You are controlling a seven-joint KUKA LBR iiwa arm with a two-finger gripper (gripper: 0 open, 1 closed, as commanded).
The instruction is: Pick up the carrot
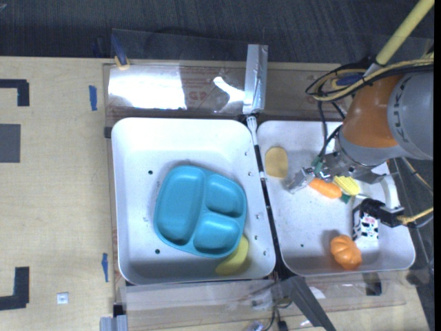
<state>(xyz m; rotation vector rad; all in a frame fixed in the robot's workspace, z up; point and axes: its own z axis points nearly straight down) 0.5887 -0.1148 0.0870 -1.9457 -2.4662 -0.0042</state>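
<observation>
The carrot (pixel 325 189), small and orange, lies in the right bin (pixel 303 254) near its middle, pointing left and right. My gripper (pixel 300 179) reaches down from the right and sits low over the bin floor, right at the carrot's left end. The grey arm with its orange band (pixel 368 119) hangs over the bin's upper right part. I cannot make out whether the carrot is held.
A yellow corn cob (pixel 347 183) touches the carrot's right end. A tan rounded piece (pixel 276 161) lies left of the gripper, and an orange pumpkin (pixel 345 251) sits near the front edge. The left bin (pixel 131 150) holds a blue divided plate (pixel 200 209) and a yellow fruit (pixel 236 258).
</observation>
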